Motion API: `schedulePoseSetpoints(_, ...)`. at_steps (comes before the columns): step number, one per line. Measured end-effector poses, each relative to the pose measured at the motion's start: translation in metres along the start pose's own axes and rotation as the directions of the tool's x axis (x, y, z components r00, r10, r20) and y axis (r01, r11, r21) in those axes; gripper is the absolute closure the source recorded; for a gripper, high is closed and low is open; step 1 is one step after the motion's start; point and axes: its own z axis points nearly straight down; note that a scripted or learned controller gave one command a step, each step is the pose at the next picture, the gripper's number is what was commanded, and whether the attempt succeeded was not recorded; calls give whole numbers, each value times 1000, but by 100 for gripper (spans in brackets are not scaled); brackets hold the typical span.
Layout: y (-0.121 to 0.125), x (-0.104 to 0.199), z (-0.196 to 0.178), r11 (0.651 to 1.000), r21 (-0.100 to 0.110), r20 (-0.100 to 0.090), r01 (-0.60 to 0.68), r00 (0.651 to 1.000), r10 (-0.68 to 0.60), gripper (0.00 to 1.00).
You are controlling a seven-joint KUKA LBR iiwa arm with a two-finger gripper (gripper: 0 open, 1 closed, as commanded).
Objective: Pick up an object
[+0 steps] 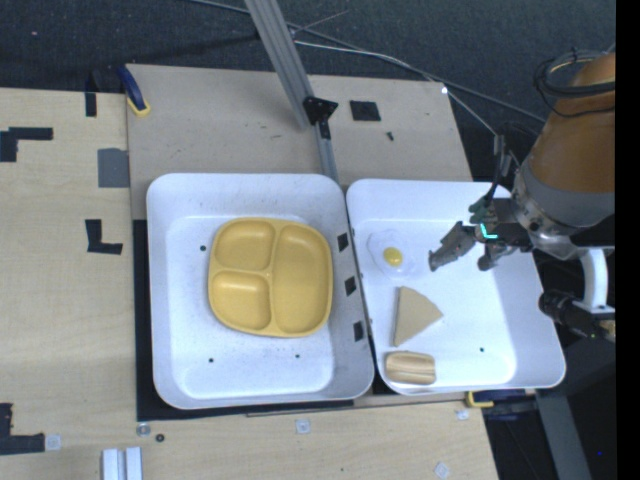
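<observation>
With the hand [467,251] open and empty above the right bin [530,368], centre it over one item — the fried egg [391,256], just beside it, is nearest — descend vertically, then close squarely, clear of the bin wall.

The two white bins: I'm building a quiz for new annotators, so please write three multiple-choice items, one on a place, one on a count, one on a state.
1. Where does the yellow three-compartment plastic plate lie?
A. left white bin
B. right white bin
C. on the bare bench

2. How many loose things lie in the right bin?
A. one
B. three
C. five

3. How do the two-finger gripper's fingers stand?
A. shut on the plate
B. shut on the wedge
C. apart, holding nothing

Answers: 1 A, the plate fills the left bin's floor. 2 B, a small white disc with a yellow centre, a tan wedge and a tan bun-like roll. 3 C, bare bin floor shows between them.
</observation>
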Motion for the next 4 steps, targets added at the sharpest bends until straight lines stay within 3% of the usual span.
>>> schedulePoseSetpoints(1, 0, 0, 0, 1000, -1, 0, 0, 1000, 0, 0)
schedulePoseSetpoints(2, -8, 1, 47, 1000, 3, 0, -2, 1000, 2, 0)
schedulePoseSetpoints(4, -3, 2, 173, 1000, 2, 1, -1, 1000, 1, 0)
